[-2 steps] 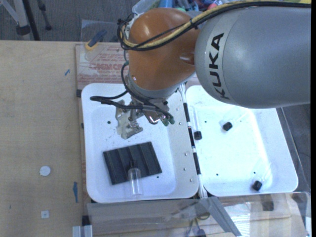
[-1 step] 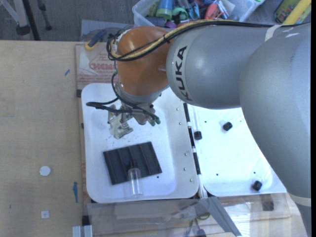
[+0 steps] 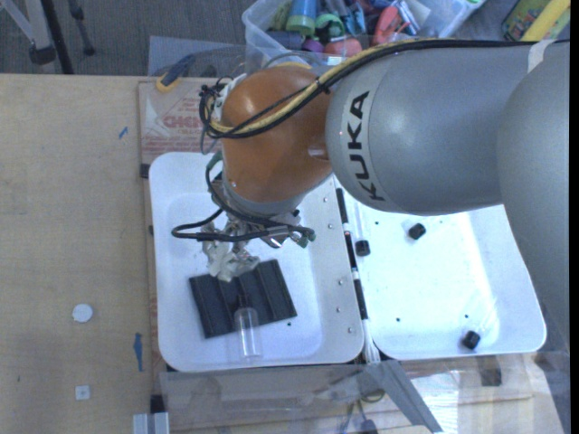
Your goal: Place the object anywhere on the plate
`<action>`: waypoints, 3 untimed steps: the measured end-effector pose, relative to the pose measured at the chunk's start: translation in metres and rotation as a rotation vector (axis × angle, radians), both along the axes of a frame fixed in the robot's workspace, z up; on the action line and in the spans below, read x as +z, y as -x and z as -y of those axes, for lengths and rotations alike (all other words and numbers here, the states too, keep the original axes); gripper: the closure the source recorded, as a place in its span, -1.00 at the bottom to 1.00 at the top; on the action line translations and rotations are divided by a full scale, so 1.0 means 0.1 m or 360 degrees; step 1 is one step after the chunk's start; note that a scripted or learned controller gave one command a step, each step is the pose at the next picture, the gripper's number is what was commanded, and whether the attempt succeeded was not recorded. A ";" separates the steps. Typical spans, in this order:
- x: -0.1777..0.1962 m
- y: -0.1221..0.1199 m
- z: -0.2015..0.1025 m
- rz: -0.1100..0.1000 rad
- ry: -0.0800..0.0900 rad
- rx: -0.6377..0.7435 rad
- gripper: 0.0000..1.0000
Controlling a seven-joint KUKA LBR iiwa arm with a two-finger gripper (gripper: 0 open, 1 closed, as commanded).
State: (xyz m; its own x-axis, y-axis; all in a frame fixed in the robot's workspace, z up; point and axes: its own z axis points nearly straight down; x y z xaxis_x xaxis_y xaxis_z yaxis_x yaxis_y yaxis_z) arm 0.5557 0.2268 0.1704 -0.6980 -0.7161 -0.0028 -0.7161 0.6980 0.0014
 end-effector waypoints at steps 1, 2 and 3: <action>0.00 0.00 0.00 0.0000 0.0000 -0.0001 -1.00; -0.71 0.39 0.16 0.0023 -0.0026 -0.0928 -1.00; -0.58 0.33 0.14 0.0055 -0.0051 -0.0932 1.00</action>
